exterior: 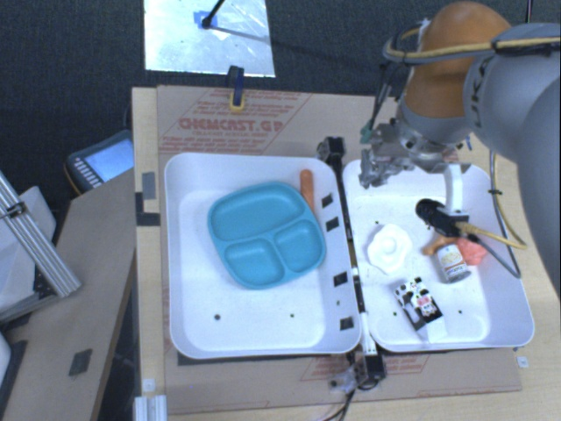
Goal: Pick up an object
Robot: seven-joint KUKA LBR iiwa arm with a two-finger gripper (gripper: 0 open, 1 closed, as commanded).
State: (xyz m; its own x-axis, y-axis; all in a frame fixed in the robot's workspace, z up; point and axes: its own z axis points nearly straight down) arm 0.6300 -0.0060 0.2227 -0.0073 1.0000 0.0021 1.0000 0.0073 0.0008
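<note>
Two white bins share the worktop: the left bin (202,323) carries a blue divided plate (263,235). My hand (375,172) hangs over the upper-left corner of the right bin (491,310), and I cannot tell whether it is open or closed. The likeliest pick, a white egg-shaped toy (387,246), lies just below it toward frame bottom, roundish, mid-bin.

- left bin (175,261): blue divided plate (266,233) in the middle, orange stick (307,185) at its far right edge
- right bin (500,305): gripper (377,172) over the far left corner
- white egg toy (387,246) left of centre
- small bottle (450,261) touching pink piece (473,251)
- black-and-white toy (417,302) near the front
</note>
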